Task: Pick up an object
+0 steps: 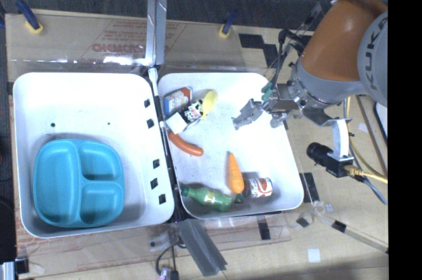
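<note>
Two bins side by side: the left bin (26, 94) holds a divided tray (78, 182) at its near left. In the right bin (283, 160), a sausage (185, 143) lies left of centre, a carrot (235, 172) nearer the front, a can (258, 187) just right of it, a bottle (208, 197) along the front wall. Far-left corner: a banana (208, 101) beside what may be small cartons (178, 103). The gripper (246, 115) hangs over the far right.

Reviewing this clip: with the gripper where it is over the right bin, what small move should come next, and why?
Probably a short move toward the carrot, then down. The gripper hangs over bare floor of the right bin with nothing between its fingers, and the carrot lies alone, apart from the sausage and the can.
</note>
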You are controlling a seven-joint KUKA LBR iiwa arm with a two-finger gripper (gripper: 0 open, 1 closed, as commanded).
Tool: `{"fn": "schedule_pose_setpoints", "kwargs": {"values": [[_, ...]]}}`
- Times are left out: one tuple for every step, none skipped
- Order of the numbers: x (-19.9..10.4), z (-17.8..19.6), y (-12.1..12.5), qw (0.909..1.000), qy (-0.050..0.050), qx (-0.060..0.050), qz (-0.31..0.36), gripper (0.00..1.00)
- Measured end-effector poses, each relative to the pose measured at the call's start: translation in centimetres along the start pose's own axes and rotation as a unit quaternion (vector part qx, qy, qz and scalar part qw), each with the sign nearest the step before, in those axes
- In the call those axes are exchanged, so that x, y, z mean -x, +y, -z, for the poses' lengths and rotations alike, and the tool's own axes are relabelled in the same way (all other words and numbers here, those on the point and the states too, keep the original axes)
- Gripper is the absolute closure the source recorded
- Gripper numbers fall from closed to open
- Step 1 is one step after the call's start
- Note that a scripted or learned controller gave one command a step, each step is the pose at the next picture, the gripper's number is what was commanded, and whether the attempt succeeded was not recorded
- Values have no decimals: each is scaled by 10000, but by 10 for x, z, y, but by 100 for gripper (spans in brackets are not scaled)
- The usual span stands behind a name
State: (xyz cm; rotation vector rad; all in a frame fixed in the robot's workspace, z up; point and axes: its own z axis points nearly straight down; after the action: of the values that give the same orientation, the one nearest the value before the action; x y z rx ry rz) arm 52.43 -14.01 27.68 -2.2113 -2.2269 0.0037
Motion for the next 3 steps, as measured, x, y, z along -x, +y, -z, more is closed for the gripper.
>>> {"fn": "schedule_pose_setpoints", "kwargs": {"values": [[25, -130, 11, 9993, -1, -2, 379, 0], [52, -24, 60, 9999, -6, 19, -138, 0], [52, -24, 59, 9999, -5, 16, -138, 0]]}}
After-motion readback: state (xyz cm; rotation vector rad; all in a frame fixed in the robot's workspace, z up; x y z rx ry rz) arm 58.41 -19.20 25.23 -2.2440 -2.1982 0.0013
